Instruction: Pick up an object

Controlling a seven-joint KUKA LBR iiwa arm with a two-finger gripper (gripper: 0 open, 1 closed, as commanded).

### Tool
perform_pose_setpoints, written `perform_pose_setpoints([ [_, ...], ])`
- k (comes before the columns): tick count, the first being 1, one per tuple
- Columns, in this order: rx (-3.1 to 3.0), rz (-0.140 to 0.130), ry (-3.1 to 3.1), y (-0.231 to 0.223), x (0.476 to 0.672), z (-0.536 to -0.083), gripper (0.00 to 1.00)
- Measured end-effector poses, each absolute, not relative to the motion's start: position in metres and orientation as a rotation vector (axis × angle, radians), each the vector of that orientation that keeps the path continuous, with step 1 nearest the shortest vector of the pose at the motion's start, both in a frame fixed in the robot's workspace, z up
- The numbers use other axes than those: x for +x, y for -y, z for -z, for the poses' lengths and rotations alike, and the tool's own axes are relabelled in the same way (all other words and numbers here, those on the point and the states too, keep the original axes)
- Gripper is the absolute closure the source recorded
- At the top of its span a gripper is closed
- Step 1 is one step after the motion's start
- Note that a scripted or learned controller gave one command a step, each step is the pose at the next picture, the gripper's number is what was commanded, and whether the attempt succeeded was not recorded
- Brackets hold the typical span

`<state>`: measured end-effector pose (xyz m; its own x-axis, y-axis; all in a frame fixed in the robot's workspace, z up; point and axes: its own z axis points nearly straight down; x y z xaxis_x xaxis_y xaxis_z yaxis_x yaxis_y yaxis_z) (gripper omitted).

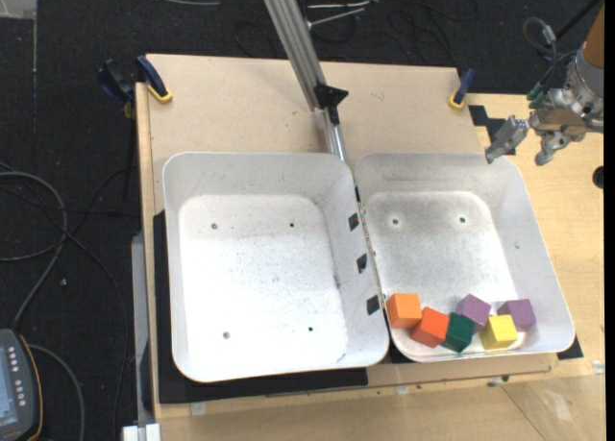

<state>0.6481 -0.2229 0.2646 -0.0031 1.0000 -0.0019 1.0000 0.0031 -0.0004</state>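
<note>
Several small blocks lie bunched at the near edge of the right bin (pixel 442 175): an orange one (pixel 404 308), a red-orange one (pixel 431 326), a green one (pixel 459 331), a yellow one (pixel 498 331) and two purple ones (pixel 473 308) (pixel 520 312). My gripper (pixel 524 145) hangs above the far right corner of that bin, well away from the blocks. Its two fingers stand apart, open, with nothing between them.
The left bin (pixel 183 189) sits beside the right one on the wooden bench (pixel 250 103). A metal pole (pixel 293 31) slants in from the top to the gap between the bins. Clamps (pixel 154 79) (pixel 461 88) grip the bench's far corners.
</note>
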Motion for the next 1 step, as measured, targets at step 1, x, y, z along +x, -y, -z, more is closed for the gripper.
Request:
perform_pose_setpoints([
  [1, 2.223, 0.001, -2.22, 0.2034, 0.568, -0.0931, 0.0],
])
